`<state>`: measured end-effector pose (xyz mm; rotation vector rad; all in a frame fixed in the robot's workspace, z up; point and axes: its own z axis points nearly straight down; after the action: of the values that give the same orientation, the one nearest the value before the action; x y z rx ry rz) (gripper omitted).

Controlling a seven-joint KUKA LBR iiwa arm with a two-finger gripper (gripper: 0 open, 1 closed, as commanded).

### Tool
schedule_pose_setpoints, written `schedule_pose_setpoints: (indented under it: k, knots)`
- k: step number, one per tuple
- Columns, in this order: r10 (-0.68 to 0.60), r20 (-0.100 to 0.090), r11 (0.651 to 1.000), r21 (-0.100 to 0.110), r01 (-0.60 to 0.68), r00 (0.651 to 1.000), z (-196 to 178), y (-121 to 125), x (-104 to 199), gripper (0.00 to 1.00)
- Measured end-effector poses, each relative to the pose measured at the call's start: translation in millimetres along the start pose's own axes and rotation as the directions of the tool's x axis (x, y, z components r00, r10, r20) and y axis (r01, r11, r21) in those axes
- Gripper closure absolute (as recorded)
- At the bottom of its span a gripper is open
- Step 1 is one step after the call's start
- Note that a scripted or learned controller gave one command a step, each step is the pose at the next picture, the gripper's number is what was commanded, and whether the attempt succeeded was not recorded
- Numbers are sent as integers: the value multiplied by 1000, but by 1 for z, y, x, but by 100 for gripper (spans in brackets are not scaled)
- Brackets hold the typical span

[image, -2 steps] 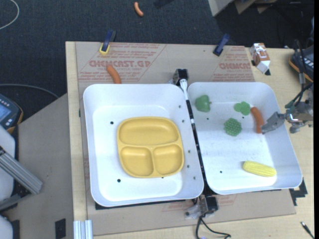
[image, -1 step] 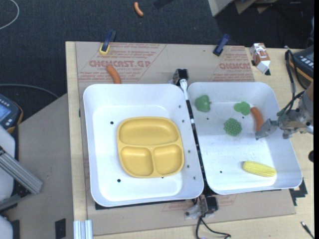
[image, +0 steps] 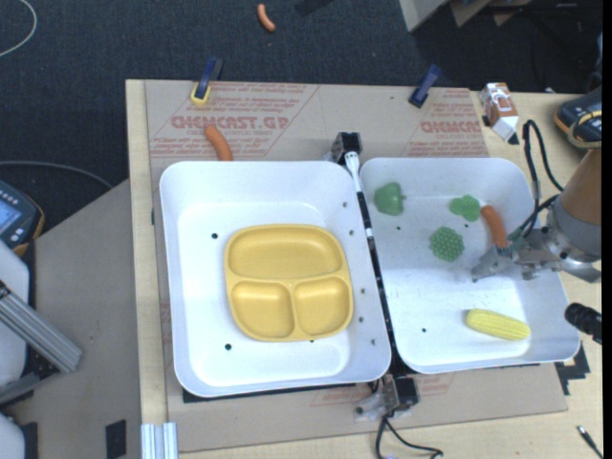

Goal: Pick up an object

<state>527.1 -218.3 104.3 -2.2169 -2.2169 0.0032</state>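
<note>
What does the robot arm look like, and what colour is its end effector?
The arm enters from the right as a thick rounded body, tan to orange above and grey lower down. A black cable loops beside it. Its end effector is a small metal-grey part with thin fingers.

My gripper (image: 499, 259) sits low in the right shallow white bin (image: 421, 299), reaching in from the right, just beside the small orange sausage-shaped toy (image: 493, 225). In the same bin: a green leafy plastic vegetable (image: 388, 198) near the far left corner, a second green piece (image: 466, 207) beside the sausage, a round bumpy green toy (image: 447, 244) mid-bin, and a yellow plastic corn cob (image: 497, 325) near the front. The left white bin (image: 191, 285) holds a yellow three-compartment plastic plate (image: 288, 281). Another orange sausage (image: 219, 142) lies on the tabletop (image: 287, 113) behind the left bin.
</note>
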Motion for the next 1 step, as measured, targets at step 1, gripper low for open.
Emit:
schedule_pose_setpoints:
  k: [1]
  knots:
    - [-3,-5,1000,-2,3,1000,20,1,4,0]
